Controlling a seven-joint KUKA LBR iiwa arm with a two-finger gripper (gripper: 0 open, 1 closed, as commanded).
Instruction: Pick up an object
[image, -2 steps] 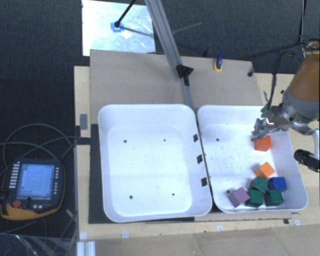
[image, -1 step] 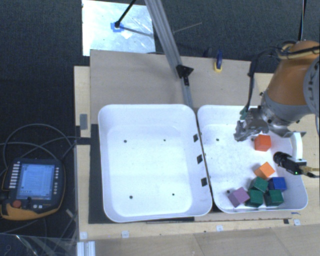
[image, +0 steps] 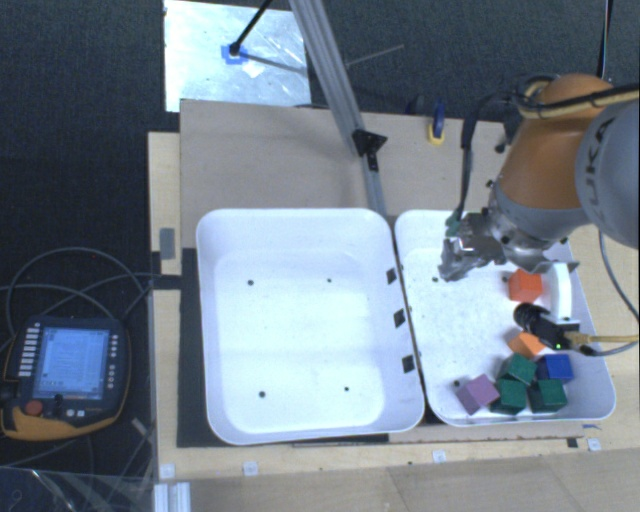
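I saw the tan tabletop (image: 270, 150) on dark carpet (image: 80, 150), a handheld control screen (image: 65, 375) lying at left. The claw (image: 458, 258) hung over the right bin (image: 430, 330); whether wide or narrow, I could not tell. Blocks (image: 520, 380) were heaped in that bin's near right corner. The left bin (image: 215, 300) sat beside it.

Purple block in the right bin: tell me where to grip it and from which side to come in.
Come straight down on the purple block and close on its near-left and far-right faces. It lies flat and turned askew; its left side faces bare bin floor, while green blocks crowd its right, so a finger there looks tight.
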